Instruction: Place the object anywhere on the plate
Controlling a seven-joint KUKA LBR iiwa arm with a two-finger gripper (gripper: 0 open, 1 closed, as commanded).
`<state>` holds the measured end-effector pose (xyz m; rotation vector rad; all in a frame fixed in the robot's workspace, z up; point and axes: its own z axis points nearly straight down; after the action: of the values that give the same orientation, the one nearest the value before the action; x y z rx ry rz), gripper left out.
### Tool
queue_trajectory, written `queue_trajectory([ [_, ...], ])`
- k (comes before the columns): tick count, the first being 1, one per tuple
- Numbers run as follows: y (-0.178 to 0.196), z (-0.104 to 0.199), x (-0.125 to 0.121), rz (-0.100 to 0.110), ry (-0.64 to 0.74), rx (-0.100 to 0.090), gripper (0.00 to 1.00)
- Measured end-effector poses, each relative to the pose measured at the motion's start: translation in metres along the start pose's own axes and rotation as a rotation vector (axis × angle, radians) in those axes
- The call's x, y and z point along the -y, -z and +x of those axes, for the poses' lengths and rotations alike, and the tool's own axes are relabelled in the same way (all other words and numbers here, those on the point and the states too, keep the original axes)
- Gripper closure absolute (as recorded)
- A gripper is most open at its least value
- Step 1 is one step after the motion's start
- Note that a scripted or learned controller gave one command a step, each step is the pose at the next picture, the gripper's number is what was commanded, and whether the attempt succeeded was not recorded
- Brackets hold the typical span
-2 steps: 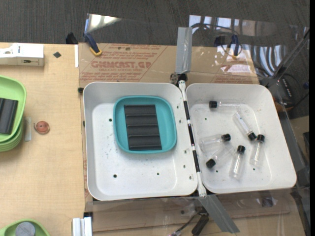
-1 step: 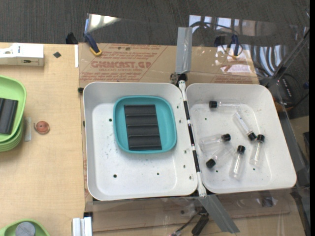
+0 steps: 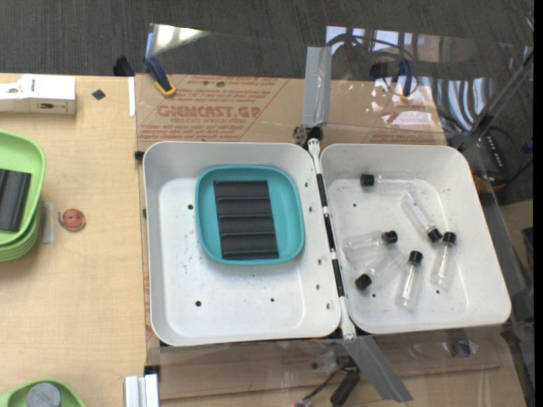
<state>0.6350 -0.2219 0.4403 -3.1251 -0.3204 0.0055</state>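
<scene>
Whether the gripper's jaws are released or clenched cannot be told from this overhead view. Two shallow white bins sit side by side on a bench. The right bin holds six small clear vials with black caps, lying scattered on their sides; one vial lies alone near the bin's far edge, well apart from the rest; the others cluster toward the middle and near side, some just beside each other. The left bin holds a teal plate with rounded corners and a dark ribbed insert at its centre.

No vial is on the plate yet, so the step in hand appears to be picking one. The lone far vial looks like the best choice, since no neighbour would crowd the descent; closing across its narrow body rather than along its length should stop it rolling away; a release low over the ribbed centre would probably keep it from rolling off the plate.
</scene>
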Motion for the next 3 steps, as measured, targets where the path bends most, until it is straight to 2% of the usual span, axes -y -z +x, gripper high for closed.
queue_trajectory([
  [1, -0.0005, 0.013, -0.0026, 0.0, 0.0, 0.001, 0.0],
  [3, 0.0001, 0.0169, -0.0032, 0.001, 0.0, 0.0, 0.0],
])
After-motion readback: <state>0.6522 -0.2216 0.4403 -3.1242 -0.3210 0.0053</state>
